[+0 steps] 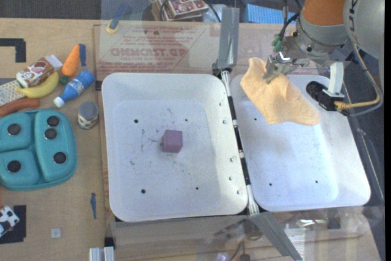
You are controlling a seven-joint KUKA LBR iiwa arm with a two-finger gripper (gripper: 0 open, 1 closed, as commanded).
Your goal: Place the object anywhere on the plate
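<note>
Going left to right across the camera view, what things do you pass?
Teal tray → small grey can → left white bin holding the purple block → right white bin with the yellow cloth, which the pincer has pinched at its upper edge.

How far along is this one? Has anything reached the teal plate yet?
Done: nothing has reached the teal plate at the bench's left. In hand: the hand is at the upper edge of the yellow cloth in the right bin; a grip cannot be confirmed. Left: lifting it, carrying it across and setting it on the plate.
</note>
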